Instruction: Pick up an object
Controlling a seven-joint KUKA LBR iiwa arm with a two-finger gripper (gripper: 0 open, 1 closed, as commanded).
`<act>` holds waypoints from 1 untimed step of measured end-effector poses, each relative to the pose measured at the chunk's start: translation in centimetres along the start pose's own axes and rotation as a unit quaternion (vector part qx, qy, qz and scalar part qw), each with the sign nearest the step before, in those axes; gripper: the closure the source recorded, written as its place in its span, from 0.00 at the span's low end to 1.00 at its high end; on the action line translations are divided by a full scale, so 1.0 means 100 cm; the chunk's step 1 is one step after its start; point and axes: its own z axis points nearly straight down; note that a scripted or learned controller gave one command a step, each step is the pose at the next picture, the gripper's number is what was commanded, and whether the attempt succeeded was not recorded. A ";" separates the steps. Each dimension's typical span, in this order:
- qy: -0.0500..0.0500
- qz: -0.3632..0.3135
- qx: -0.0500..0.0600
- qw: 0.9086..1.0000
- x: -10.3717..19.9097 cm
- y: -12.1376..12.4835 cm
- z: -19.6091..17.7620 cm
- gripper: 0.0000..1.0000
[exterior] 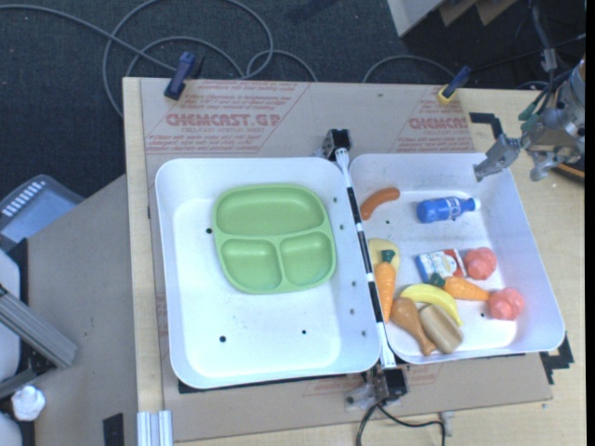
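Dark carpet with looping cables surrounds my bench [279, 110], a brown board printed with red lettering, two clips pinned at its far edge. On it sit two white bins side by side. Left bin [186, 342] carries a green divided plate [274, 237], three compartments, nothing on it.

Right bin [535, 277] is the busy one. Blue bottle [446, 209] lies on its side near the far wall, an orange sausage [379, 200] just left of it. Down the divider runs a carrot [385, 282] with a yellowish piece at its top. Toward the near side it gets crowded: a small carton [437, 265], a reddish round fruit [481, 263] beside it, another pink one [505, 304] by the right wall, a banana [429, 296] lying over a bread roll [441, 328] and a drumstick [407, 318], all touching or nearly so.

My gripper [497, 156] hangs over the far right corner of that bin, above the rim, and nothing is between its fingers. Whether they are spread or closed I cannot tell at this angle. The blue bottle is the nearest item, just left and nearer the camera from my tool; the pile is well apart.
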 end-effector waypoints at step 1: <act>0.001 0.000 0.002 1.000 0.030 0.034 0.089 0.00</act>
